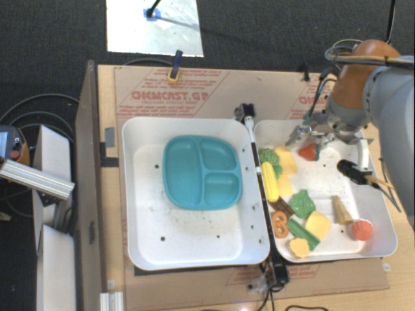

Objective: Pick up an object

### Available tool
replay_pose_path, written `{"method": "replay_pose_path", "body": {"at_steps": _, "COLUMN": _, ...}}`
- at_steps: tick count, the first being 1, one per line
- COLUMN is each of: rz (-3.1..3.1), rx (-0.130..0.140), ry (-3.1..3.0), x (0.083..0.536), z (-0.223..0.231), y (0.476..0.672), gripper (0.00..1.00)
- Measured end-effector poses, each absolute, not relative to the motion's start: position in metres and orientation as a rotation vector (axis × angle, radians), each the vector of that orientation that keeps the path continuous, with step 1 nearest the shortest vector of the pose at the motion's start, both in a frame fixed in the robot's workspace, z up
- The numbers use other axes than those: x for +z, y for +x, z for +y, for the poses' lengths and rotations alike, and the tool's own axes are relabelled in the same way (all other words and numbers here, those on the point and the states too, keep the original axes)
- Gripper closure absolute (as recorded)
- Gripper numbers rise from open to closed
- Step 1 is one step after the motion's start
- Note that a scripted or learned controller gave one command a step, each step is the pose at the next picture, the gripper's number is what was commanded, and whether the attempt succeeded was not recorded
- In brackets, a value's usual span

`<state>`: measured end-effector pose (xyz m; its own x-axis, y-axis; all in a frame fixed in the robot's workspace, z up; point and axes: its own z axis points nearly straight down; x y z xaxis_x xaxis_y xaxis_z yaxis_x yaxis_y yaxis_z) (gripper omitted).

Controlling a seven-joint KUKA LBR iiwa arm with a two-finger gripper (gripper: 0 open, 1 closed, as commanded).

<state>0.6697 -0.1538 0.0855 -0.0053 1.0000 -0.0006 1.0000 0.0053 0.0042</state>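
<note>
Brown cardboard-topped bench (194,89), two white bins. Left bin (142,238): teal divided plastic tray (201,172). Right bin (382,238): toy food pile, gripper (310,141) over small red strawberry-like toy (308,151); finger state unclear.

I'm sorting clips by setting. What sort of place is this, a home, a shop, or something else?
Most likely a robotics lab bench. Two white bins sit on a cardboard-covered bench: one holds a teal divided plate, the other toy foods. A grey arm reaches in, and loose cables lie on dark carpet.
</note>
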Motion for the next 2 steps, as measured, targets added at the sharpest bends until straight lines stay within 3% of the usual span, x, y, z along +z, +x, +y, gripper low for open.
{"method": "replay_pose_path", "body": {"at_steps": 1, "rz": 2.225, "rx": 0.006, "ry": 2.209, "x": 0.096, "z": -0.154, "y": 0.671, "gripper": 1.0}}
{"method": "replay_pose_path", "body": {"at_steps": 2, "rz": 2.219, "rx": 0.003, "ry": 2.217, "x": 0.147, "z": -0.203, "y": 0.669, "gripper": 1.0}}
